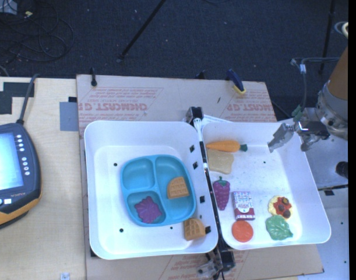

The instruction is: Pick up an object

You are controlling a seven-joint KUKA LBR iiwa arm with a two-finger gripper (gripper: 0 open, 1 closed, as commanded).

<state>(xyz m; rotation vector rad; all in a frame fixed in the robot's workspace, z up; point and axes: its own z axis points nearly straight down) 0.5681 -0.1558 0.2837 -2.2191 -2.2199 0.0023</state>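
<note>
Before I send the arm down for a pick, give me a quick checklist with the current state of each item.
1. Pincer unloaded: ok, nothing between its fingers.
2. Pincer open for a grasp: ok, fingers spread.
3. Pincer over a target: not ok, it sits at the right bin's upper right rim, away from the items.
4. Nearest candidate free: ok, carrot lies alone on top of the bread slice's edge.
5. Other targets separated: ok, grapes, carton, tomato.
6. Grasp depth: cannot tell from this slant.

The cardboard sheet (166, 98) bears red print, upside down, seemingly reading "CHEMCRZT. G.P."
</note>
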